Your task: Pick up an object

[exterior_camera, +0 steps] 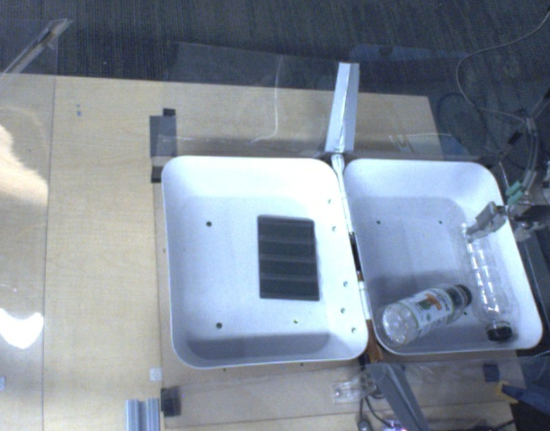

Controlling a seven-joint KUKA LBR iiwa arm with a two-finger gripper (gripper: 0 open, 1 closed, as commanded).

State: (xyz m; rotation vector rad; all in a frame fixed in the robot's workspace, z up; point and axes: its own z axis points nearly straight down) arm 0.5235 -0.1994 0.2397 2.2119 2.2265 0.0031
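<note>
A clear plastic bottle with a label lies on its side near the front of the right bin. A second clear bottle lies along that bin's right wall, its black cap toward the front. In the middle of the left bin lies a flat black ridged pad. My gripper reaches in over the right bin's right rim, just above the far end of the second bottle. Nothing is visibly held in it.
A grey metal bar stands behind the seam between the bins. Cables and wiring hang at the right behind the right bin. Black clamps sit at the left bin's corners on the wooden bench.
</note>
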